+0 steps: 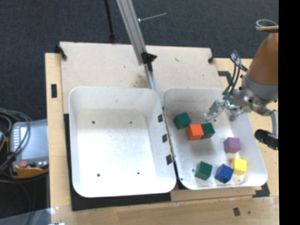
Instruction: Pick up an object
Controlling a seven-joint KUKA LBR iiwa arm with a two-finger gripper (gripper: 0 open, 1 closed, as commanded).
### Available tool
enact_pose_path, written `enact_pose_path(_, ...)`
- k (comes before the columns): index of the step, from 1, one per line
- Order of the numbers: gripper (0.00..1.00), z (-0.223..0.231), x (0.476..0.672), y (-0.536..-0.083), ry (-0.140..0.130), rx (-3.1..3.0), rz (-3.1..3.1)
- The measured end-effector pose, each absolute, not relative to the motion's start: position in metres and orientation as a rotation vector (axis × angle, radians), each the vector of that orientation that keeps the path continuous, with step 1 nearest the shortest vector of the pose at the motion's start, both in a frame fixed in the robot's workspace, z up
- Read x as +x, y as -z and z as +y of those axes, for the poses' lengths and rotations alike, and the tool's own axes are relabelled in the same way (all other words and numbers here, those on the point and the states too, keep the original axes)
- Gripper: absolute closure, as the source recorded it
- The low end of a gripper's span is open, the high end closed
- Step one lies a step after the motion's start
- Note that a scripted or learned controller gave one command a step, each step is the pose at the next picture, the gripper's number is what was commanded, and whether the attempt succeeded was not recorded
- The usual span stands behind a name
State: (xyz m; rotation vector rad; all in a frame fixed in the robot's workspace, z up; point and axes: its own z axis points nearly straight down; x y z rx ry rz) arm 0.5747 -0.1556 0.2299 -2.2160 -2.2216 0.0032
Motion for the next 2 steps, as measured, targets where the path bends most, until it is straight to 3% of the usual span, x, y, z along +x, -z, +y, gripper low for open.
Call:
enact_pose_path(1,0.00,-0.156,0.576,-0.233,0.002,-2.219,-2.224)
enact_pose_path(2,0.00,-0.155,0.570,-0.189,-0.006,-2.221,-2.219)
